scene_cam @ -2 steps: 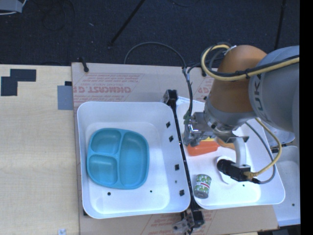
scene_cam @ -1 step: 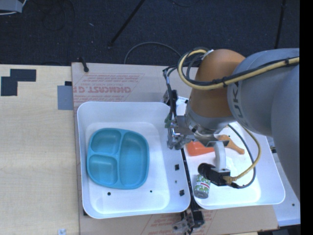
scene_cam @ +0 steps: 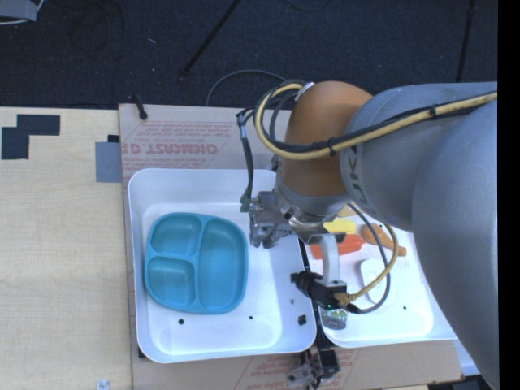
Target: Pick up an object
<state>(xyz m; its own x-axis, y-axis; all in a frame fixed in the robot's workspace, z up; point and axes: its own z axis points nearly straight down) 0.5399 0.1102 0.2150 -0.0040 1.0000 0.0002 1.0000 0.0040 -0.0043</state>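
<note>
Two white bins (scene_cam: 268,331) sit on cardboard (scene_cam: 183,146) over a pale wooden bench (scene_cam: 57,258).

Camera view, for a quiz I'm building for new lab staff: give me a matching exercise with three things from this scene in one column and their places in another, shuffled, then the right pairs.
Things:
1. blue divided plate
2. orange object
3. cardboard sheet

Places:
A. in the right bin, partly hidden by the arm
B. under both bins, printed strip showing behind the left bin
C. lying flat in the left bin

Pairs: 1-C, 2-A, 3-B
</note>
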